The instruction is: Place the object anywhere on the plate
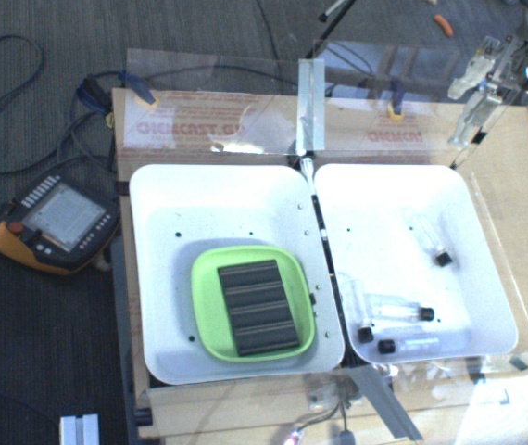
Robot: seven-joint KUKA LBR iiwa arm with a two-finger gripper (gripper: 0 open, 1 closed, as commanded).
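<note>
A light green square plate (207, 290) lies in the left white bin (157, 239), toward its front. A dark grey ribbed block (259, 306) rests flat on the plate's middle, touching nothing else. My gripper (469, 135) hangs at the far upper right, above the bench behind the back right corner of the right bin (375, 197), far from plate and block. It holds nothing that I can make out.
The right bin holds three clear vials with black caps: one (429, 242) mid-right, two (399, 311) (414, 344) near the front. A raised rim (320, 239) divides the bins. A teach pendant (56, 222) lies on the floor at left.
</note>
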